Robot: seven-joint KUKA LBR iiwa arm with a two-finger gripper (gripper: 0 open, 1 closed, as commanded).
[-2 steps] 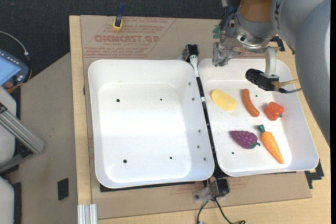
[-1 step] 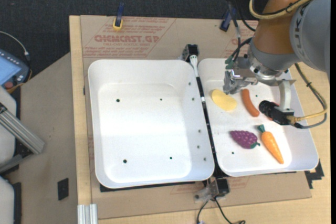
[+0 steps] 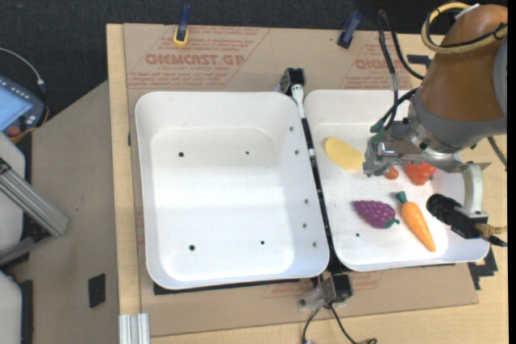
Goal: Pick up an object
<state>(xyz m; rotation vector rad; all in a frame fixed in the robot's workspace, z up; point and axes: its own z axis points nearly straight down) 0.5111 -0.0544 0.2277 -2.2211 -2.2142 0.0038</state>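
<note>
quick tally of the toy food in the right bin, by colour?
Yellow: 1, the yellow piece
Purple: 1, the grapes
Orange: 1, the carrot
Red: 1, the red piece, partly hidden under the gripper
Total: 4 that can be made out

The arm [image 3: 463,84] partly hides a red object [image 3: 418,172], and the end effector [image 3: 379,163] fingertips are too small to read.
</note>
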